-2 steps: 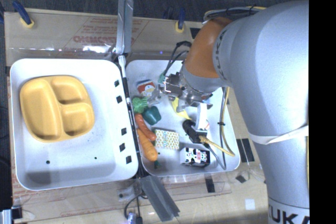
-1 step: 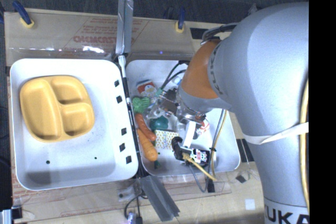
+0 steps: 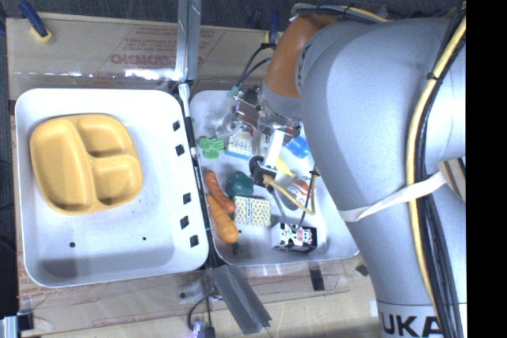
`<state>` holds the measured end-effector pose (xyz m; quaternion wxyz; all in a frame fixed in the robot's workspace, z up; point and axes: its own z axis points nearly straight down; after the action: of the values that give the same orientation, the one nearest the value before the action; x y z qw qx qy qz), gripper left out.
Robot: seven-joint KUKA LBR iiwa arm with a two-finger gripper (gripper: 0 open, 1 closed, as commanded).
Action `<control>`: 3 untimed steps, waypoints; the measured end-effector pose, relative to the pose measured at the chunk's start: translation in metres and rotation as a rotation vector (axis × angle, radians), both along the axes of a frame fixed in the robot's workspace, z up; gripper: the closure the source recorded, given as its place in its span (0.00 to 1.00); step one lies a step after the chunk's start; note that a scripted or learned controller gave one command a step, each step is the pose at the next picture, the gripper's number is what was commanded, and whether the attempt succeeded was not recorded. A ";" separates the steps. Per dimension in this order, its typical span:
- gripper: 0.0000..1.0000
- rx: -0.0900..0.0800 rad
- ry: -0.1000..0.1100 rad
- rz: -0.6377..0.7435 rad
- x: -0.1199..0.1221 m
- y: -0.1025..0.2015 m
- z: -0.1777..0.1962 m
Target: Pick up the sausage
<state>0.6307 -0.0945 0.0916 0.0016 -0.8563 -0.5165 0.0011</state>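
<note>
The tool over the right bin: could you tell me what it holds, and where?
Cannot be told: the tool is too cluttered to read. The sausage lies apart.

Colours in the two white bins
Yellow tray [image 3: 83, 162] on the left; red-orange sausage [image 3: 218, 191], orange carrot [image 3: 223, 222], green-dotted box [image 3: 253, 211] on the right.

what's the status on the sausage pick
Gripper low over right bin, nothing seen held. Sausage lies by bin's left wall, untouched. Carrot touches it, green toy alongside.
</note>
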 end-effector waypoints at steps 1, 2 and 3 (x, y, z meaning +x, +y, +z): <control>0.00 0.001 0.001 0.052 -0.037 0.004 0.001; 0.00 0.000 0.000 -0.077 0.024 0.005 0.000; 0.00 0.001 0.001 0.098 -0.030 -0.005 0.000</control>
<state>0.6006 -0.0995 0.0912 0.0022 -0.8301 -0.5576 0.0015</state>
